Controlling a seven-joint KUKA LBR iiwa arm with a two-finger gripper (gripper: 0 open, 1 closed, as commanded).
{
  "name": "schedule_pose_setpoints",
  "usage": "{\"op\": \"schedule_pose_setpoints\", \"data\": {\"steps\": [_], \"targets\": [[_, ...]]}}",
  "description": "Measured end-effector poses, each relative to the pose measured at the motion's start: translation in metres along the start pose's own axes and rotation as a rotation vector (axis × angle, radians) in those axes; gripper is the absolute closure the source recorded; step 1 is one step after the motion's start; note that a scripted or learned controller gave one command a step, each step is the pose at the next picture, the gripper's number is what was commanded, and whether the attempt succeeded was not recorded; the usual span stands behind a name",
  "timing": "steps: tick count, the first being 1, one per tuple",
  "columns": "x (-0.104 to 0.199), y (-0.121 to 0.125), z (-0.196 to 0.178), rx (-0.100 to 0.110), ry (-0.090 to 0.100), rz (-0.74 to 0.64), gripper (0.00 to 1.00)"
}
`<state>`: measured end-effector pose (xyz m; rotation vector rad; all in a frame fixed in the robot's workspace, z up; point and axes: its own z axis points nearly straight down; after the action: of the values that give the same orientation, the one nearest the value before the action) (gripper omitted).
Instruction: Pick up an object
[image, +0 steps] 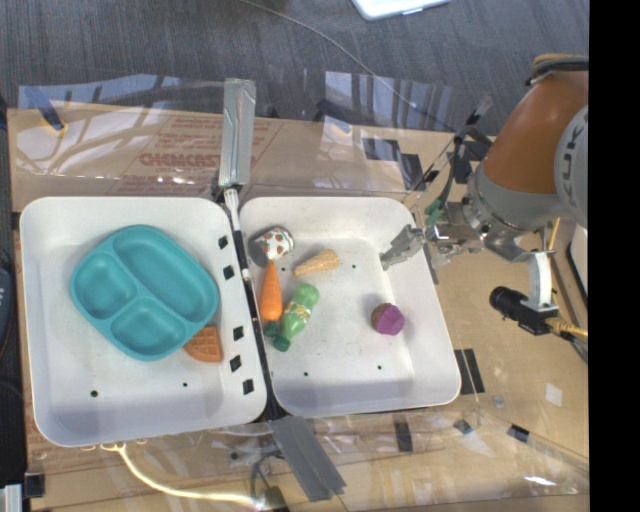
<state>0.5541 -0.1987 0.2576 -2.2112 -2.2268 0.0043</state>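
Claw (400, 247) hangs over right bin (345, 395) near its right rim; can't tell its state. Purple ball (388, 319) lies just below it, carrot (270, 290) well left.

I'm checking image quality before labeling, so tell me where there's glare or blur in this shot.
Camera view: glare streaks the clear plastic sheet behind the bins; the gripper looks slightly soft; the teal plate, carrot and purple object are sharp, with soft, short shadows.
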Motion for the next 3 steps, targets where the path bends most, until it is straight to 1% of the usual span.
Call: {"op": "schedule_pose_setpoints", "data": {"steps": [1,2,3], "targets": [[0.034,0.09,0.116,0.008,0.002,0.154,0.0],[0.038,0.069,0.166,0.002,0.002,0.47,0.0],[0.077,0.033,0.167,0.003,0.002,0.52,0.0]]}}
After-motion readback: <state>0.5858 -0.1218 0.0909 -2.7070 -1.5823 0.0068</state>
